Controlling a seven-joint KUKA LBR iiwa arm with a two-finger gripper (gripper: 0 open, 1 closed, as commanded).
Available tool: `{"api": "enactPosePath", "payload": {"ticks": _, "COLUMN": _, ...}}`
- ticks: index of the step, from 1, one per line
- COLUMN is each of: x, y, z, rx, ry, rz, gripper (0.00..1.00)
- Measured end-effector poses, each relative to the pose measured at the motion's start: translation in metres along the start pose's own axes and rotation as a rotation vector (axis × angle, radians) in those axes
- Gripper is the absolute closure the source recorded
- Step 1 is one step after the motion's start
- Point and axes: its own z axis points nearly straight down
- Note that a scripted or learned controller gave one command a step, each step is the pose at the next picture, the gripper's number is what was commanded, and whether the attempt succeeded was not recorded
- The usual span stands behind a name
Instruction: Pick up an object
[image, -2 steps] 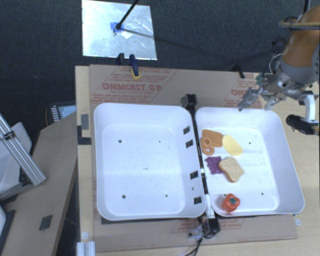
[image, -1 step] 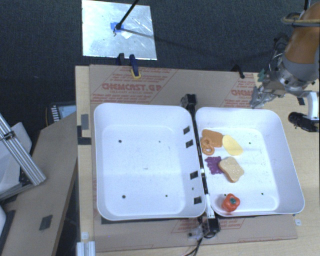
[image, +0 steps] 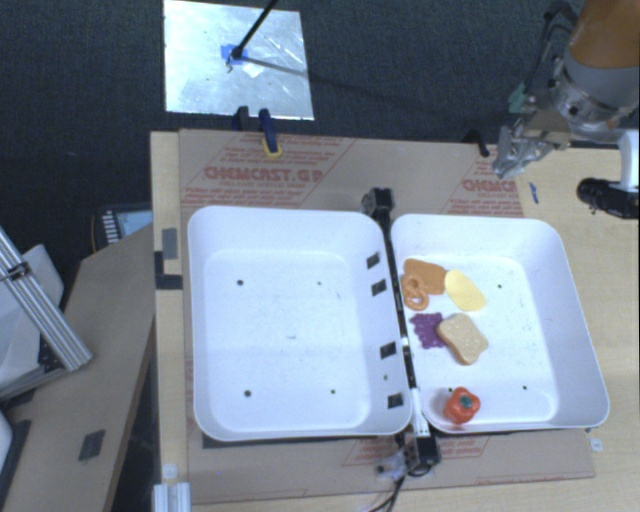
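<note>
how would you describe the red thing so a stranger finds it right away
Start at the right-hand shallow white plastic bin. Look to its near corner beside the divider between the bins: the small round red toy with a green top sits there alone, apart from the tan, yellow, orange and purple pieces clustered farther up.

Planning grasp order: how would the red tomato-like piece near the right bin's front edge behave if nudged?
The red tomato-like piece looks rounded, so it would probably roll rather than slide. It sits apart from the other items, near the right bin front wall, which may stop it. Likely light, a toy.
</note>
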Motion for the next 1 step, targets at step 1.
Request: {"api": "enactPosePath", "payload": {"ticks": 1, "x": 0.0053, "y": -0.0727, "z": -0.1384, "rx": 0.001, "ry": -0.001, "rz": 0.004, "gripper": 1.00}}
